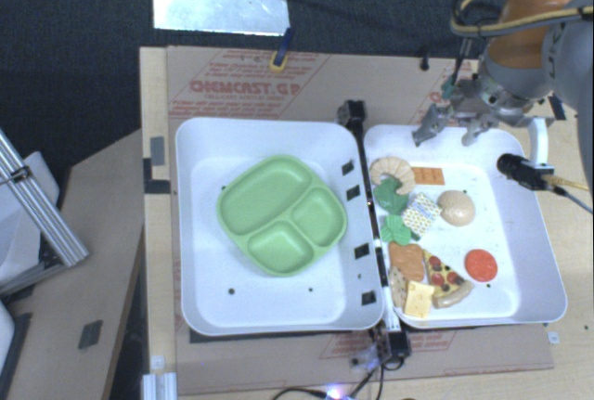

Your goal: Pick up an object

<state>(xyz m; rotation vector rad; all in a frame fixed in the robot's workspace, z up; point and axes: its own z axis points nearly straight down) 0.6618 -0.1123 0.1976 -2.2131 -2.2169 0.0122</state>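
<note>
Approach step: gripper (450,131), fingers spread, nothing held, hovers at right bin (534,240) far rim; next we descend onto croissant (393,171).

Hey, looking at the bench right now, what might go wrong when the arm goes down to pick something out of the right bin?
The toy foods crowd the right bin's left side: croissant, cracker, green pieces and pizza slice touch or overlap, so a grab may catch two or push them aside. The flat red disc and cheese slice may slip. The gripper hovers near the bin's far rim and might clip it.
</note>
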